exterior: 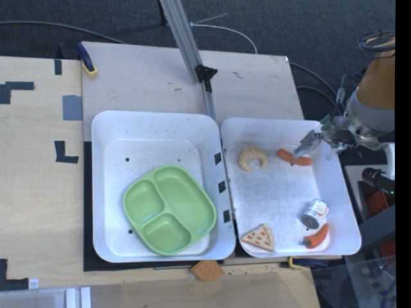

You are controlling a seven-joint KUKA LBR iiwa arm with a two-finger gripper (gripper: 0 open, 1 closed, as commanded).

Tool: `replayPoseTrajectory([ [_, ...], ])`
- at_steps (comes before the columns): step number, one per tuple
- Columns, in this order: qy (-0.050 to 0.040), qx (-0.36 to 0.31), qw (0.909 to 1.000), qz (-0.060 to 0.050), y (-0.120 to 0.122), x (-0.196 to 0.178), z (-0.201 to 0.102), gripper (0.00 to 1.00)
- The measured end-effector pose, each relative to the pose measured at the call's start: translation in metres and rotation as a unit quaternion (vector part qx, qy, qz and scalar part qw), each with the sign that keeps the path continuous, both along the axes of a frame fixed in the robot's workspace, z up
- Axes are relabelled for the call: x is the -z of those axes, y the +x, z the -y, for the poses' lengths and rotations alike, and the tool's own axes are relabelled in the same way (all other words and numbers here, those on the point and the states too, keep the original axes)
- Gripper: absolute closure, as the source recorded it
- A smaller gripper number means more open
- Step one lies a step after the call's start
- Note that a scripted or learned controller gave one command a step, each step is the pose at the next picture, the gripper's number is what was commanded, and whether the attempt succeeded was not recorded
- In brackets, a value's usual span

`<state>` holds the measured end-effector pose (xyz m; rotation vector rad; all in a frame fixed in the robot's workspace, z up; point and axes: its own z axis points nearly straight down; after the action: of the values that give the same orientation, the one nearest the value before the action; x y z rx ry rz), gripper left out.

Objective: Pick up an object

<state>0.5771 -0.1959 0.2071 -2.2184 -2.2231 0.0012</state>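
1. In the left bin (103, 172) I see a green divided plate (169, 208) lying flat toward the near side; nothing there concerns me for this pick.
2. Between the bins and below their near edge, a small waffle-like piece (207, 271) sits on the bench, outside both.
3. In the right bin (273, 191) I count a croissant (252, 158) near the far left, a pizza slice (258, 238) at the near edge, a small can (314, 213) lying tilted, and a red-orange carrot-like piece (317, 237) just beside the can.
4. My target looks to be the orange sausage (294, 158), lying flat near the bin's far right.
5. The gripper (306, 144) hangs just above and to the right of the sausage, touching or almost touching its right end; I cannot tell how wide the jaws stand.
6. To do this well, I'd centre over the sausage's middle, set the jaws across its short width, then descend straight.
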Motion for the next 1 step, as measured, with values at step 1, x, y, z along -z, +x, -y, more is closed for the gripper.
replayPoseTrajectory([
  [1, 0.0000, 0.000, 1.0000, 0.000, 0.0000, 0.0000, 0.0000, 0.00],
])
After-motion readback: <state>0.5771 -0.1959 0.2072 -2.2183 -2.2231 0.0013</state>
